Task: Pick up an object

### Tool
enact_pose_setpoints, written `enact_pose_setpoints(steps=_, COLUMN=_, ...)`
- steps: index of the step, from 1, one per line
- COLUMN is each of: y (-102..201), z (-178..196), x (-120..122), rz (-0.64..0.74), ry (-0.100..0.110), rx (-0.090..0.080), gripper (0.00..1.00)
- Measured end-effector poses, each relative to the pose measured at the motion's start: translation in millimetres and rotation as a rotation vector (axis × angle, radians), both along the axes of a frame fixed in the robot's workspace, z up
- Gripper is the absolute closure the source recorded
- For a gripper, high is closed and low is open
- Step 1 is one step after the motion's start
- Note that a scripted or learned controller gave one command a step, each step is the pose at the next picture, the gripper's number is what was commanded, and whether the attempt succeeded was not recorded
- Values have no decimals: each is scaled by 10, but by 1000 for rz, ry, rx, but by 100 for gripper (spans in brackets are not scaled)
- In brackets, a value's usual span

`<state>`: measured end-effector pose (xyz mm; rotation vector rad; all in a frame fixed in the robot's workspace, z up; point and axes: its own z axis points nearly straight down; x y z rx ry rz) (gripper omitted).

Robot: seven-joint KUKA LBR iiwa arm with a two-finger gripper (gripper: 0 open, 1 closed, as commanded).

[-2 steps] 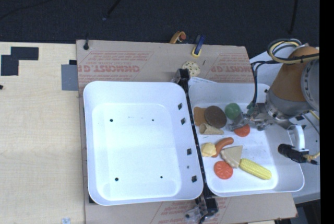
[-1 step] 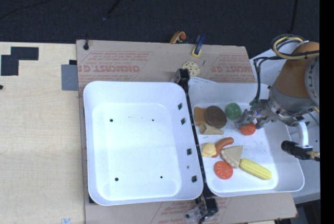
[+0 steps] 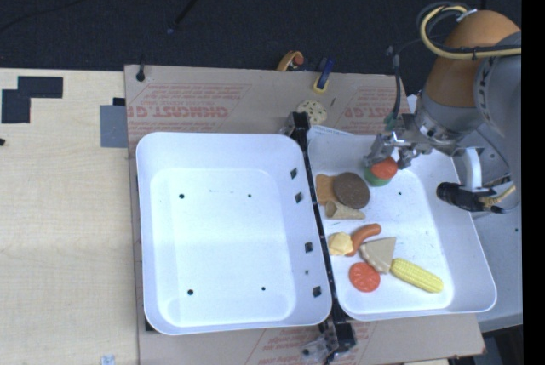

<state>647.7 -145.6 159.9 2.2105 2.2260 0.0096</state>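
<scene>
Camera view, from above at a slant: a small toy piece with a red-orange top and a green underside [image 3: 382, 170] sits in the upper part of the right bin [image 3: 460, 270], directly under the tip of the gripper [image 3: 389, 152]. The metal fingers come down on either side of the piece and seem to touch it, yet whether they actually pinch it or merely stand spread around it cannot be told from this angle. The piece looks to be at or just above the bin floor; that too is unclear.

Just left of and below it lies a round brown disc [image 3: 350, 190], overlapping an orange-tan piece [image 3: 324, 186] at its left and a pale tan wedge [image 3: 344, 210] beneath. Further down the bin are a red sausage shape [image 3: 366, 232], a yellow lump [image 3: 341, 244], a beige wedge [image 3: 380, 253], a red round slice [image 3: 364, 276] and a yellow corn cob [image 3: 415, 275], all well apart from the gripper.

The grey arm with its orange band [image 3: 464, 57] reaches in from the right. The left bin [image 3: 153, 185] adjoins the right one, and both rest on a cardboard sheet [image 3: 221, 104].
</scene>
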Motion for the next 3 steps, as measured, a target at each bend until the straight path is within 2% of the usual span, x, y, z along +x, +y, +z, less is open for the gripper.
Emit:
enact_pose_setpoints(steps=1, y=257, z=309, x=-48, rz=-4, ry=6, rx=0, gripper=100)
enact_pose_setpoints(steps=2, y=1050, z=353, x=-271, rz=-1, ry=12, rx=2, gripper=100)
enact_pose_setpoints(steps=3, y=1572, z=414, x=-179, rz=-1, ry=9, rx=2, gripper=100)
